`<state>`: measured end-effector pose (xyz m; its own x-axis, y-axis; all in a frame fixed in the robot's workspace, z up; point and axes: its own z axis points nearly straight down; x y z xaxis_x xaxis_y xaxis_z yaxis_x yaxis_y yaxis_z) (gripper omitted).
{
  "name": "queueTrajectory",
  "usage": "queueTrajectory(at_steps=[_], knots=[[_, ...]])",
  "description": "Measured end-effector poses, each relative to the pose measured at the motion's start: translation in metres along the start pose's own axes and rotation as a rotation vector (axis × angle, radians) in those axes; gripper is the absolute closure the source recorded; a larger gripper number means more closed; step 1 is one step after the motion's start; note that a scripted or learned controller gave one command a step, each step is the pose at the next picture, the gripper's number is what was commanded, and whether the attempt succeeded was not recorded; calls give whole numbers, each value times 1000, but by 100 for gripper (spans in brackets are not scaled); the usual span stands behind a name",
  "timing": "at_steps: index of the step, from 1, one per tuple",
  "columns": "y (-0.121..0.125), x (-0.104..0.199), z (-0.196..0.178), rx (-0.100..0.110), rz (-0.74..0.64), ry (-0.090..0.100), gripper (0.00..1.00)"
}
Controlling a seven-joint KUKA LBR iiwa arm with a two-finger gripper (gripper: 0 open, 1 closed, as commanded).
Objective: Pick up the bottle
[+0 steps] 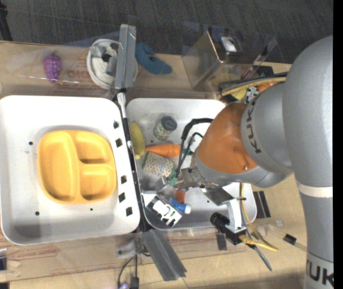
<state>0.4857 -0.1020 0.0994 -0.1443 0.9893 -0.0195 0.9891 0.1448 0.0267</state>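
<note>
We see the arm (261, 137) reaching from the right over the right bin (159, 107), its orange band covering much of that bin's middle. The gripper (180, 185) hangs low among the clutter, and we cannot tell how far its fingers are parted or whether they grip anything. The bottle (172, 202), clear with a blue cap, lies on its side near the bin's front edge, just below the gripper. Crowding it are a black-and-white object (159, 212), a carrot (166, 150), a patterned cloth (158, 166), a yellow banana (137, 138) and a small jar (164, 127). The left bin (14, 161) holds a yellow divided tray (76, 165).
</note>
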Motion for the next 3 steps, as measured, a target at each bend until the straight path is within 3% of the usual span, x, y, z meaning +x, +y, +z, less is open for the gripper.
queueTrajectory(at_steps=[1, 2, 3], knots=[[28, -26, 5, 21, 266, 15, 0], [28, -26, -1, 27, 262, 17, 100], [-1, 23, -141, 38, 355, 16, 100]])
